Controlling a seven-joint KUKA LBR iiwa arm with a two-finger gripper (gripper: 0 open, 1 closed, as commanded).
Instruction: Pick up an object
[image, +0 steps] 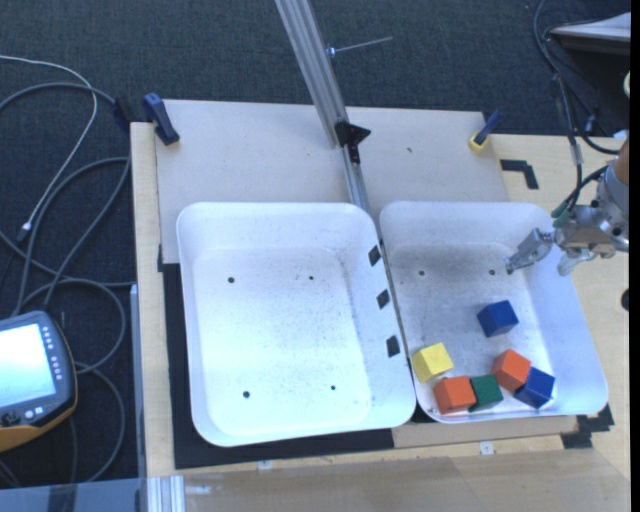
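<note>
Showing 6 small cubes, blue cube (matte, tilted) apart, right bin

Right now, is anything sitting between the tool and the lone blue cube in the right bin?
Nothing visible does. The tool hangs over the right bin, and only bare bin floor lies between it and the lone blue cube.

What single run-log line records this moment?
end effector: over right bin, holding nothing | blocks: six, near corner | pick: not yet done
</note>
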